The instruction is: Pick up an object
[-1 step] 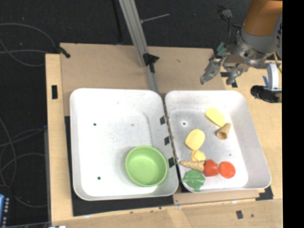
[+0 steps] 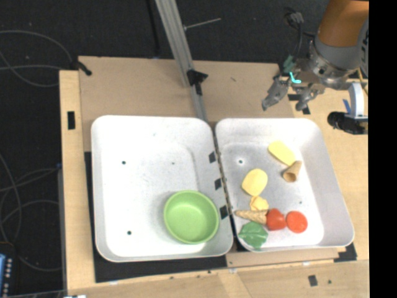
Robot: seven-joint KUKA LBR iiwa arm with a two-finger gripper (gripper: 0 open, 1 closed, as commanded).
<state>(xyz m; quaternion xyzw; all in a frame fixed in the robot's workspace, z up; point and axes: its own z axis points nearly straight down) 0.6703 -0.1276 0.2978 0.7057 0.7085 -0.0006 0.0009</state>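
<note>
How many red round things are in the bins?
2. Both sit in the right bin near its front edge: one red ball, and another red ball touching its right side.

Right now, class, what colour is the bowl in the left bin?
Light green; the bowl shows best in the overhead camera view.

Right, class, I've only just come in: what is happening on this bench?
A grey and orange robot arm hangs above the far edge of the right bin, its tool open and holding nothing. Small toy foods, among them two red tomatoes, lie in that bin. A green bowl sits in the left bin.
</note>
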